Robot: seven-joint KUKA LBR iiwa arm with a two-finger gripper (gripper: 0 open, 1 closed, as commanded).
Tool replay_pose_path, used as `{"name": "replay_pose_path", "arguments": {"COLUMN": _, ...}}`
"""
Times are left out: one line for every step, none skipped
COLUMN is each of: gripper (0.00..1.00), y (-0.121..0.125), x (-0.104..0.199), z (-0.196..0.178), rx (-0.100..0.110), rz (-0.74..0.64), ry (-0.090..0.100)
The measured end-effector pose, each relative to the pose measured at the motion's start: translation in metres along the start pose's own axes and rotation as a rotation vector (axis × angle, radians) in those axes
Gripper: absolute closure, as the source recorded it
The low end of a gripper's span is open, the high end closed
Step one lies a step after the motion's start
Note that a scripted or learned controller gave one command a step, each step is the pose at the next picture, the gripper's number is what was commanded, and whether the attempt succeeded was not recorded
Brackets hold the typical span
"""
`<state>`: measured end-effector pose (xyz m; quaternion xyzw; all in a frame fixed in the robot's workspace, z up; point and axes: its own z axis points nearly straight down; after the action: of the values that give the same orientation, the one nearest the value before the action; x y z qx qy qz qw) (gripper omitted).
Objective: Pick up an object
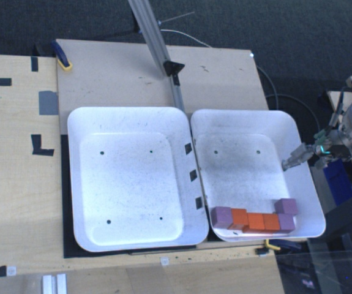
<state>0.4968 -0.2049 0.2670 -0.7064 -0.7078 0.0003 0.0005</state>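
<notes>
While the blocks (256, 218) sit packed along the right bin's (243, 127) near wall, the gripper (299, 157) hovers at its right rim, state unclear. It should descend on the purple end block (223, 215), avoiding the wall.

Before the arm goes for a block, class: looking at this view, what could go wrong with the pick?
1. The purple and orange blocks sit packed in a row, so fingers may find no gap between them.
2. They lie against the right bin's near wall; the gripper could hit the rim.
3. The gripper is at the far-right rim, away from the blocks; a slanted approach may nudge them.
</notes>
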Motion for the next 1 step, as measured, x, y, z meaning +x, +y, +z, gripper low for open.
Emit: {"name": "replay_pose_path", "arguments": {"gripper": 0.00, "y": 0.0124, "x": 0.0517, "z": -0.0326, "rx": -0.004, "rz": -0.006, "ry": 0.001}}
